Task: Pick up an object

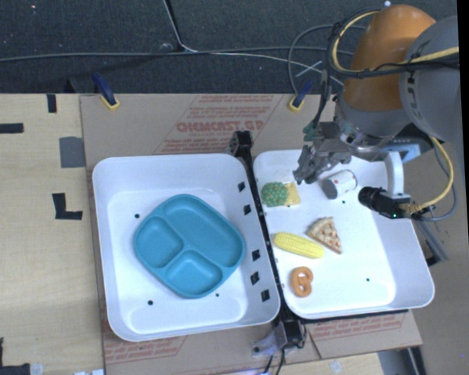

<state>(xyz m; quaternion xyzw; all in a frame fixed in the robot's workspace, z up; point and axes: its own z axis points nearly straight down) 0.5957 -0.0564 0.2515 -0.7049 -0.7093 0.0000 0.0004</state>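
Two white bins side by side on the counter (33, 232), sitting on a cardboard sheet (215, 121) that looks clamped at its far edge, probably to stop everything sliding. Left bin (113, 189): one blue tray (189, 245) with three compartments, lying flat near the middle, nothing on it. Right bin (396, 284): five small toy foods, spread apart so each can likely be grasped alone. Counted: one corn cob (298, 244), one pizza slice (326, 235) just beside it, one pretzel (301, 281) nearer the front, one broccoli (275, 193) resting on a yellowish piece by the divider, one small white cylinder (340, 183) toward the far side. One arm (388, 57) reaching in from the right, wrist low over the far part of the right bin. Gripper (316, 164) poised between broccoli and white cylinder, close to both, nothing visibly between its fingers; whether released or clenched, cannot tell. No object lifted yet, judging by all five lying on the bin floor; nearest candidates the broccoli and the cylinder.
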